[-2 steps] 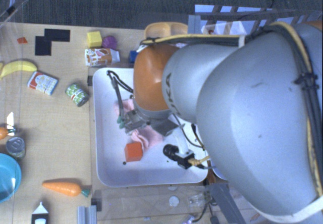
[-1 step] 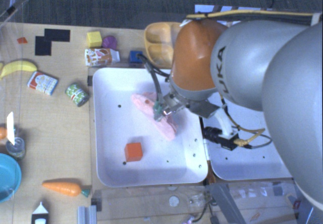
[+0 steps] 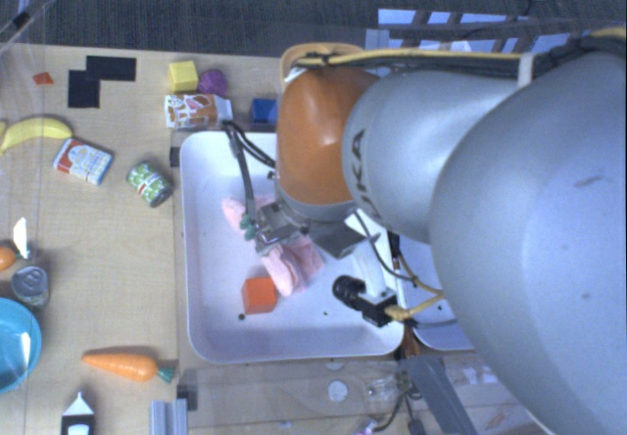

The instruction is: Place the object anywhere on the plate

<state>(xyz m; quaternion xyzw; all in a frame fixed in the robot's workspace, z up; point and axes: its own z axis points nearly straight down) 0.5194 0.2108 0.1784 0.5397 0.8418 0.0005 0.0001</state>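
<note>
Pale pink and soft-looking, a lumpy object (image 3: 294,265) lies in the white bin (image 3: 206,227), directly under the gripper (image 3: 266,230), with an orange block (image 3: 260,295) touching it on the side toward the bin's near wall. The pink thing's long axis seems to run slantwise from the bin's far left to its near right, passing beneath the wrist; a second patch of pink (image 3: 233,212) shows just beyond the gripper. Whether the gripper has hold of anything I cannot tell, since the arm's orange band (image 3: 313,144) and grey body hide most of it. The plate is plausibly the white rim (image 3: 436,315) peeking out at the arm's right. On the arm, part of the KUKA lettering (image 3: 359,178) reads.
</note>
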